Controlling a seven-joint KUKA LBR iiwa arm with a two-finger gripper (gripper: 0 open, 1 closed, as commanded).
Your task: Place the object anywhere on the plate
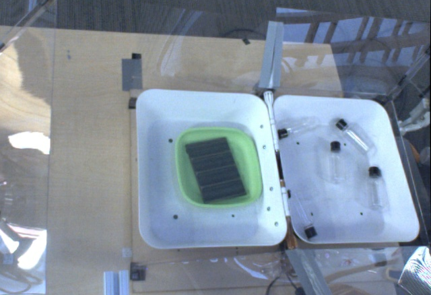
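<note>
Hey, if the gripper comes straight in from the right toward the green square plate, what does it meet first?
Probably the right white bin and its clear black-capped vials; the green square plate, bearing a dark grey ridged block, lies beyond in the left white bin. Height is unclear.

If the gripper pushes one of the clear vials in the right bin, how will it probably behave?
The clear vials lie on their sides in the right bin, so a push would probably roll one. They look small and thin, likely light. The clear smooth walls may be slippery between fingers.
</note>
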